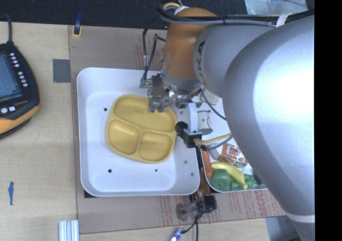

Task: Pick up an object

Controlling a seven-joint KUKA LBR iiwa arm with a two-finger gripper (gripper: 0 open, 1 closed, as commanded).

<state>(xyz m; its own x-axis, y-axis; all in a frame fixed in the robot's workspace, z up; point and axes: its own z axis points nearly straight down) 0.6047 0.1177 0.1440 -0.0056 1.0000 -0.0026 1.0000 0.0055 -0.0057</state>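
A yellow divided plate (140, 134) lies in the left white bin (96, 127), with three compartments facing up. My gripper (156, 103) reaches down over the plate's far right rim, and its tip is touching or very close to that rim. The grey arm with its orange band covers most of the right bin. At the right bin's near end I see a yellow banana (231, 172), a green piece (221, 180) and a small printed carton (233, 154).
An orange-edged teach pendant (13, 90) lies on the bench at the far left. A cardboard sheet (107, 47) sits under both bins. Bare white floor of the left bin runs along its near and left sides.
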